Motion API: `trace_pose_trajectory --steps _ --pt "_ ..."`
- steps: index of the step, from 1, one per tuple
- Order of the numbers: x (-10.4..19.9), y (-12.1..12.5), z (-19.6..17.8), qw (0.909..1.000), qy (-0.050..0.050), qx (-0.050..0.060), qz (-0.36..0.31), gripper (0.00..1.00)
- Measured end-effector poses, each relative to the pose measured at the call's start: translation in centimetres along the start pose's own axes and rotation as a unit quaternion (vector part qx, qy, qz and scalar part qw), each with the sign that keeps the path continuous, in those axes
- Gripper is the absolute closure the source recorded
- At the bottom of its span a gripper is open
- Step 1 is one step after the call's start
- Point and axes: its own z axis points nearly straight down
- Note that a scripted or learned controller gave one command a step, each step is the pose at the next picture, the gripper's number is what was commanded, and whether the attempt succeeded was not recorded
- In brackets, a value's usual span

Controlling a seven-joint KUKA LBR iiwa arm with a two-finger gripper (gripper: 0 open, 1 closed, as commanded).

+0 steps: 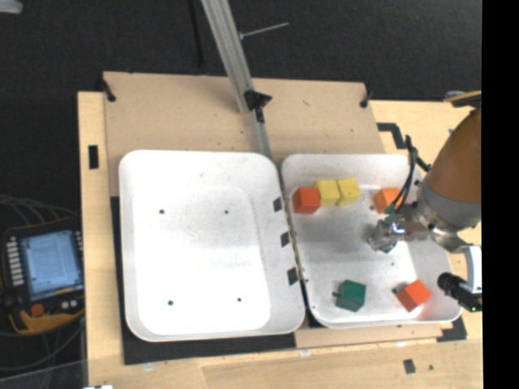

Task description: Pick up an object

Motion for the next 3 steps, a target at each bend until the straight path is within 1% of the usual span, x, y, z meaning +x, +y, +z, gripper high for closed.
trace_pose_trajectory --steps 1,2,3 --pt "0.1 0.9 -4.6 1.0000 0.000 0.000 -0.005 1.00" --pt "-0.4 1.0 -9.1 1.0000 0.000 0.000 -0.005 1.00" --pt "4.8 1.7 -8.1 1.0000 0.001 0.003 -0.006 1.00"
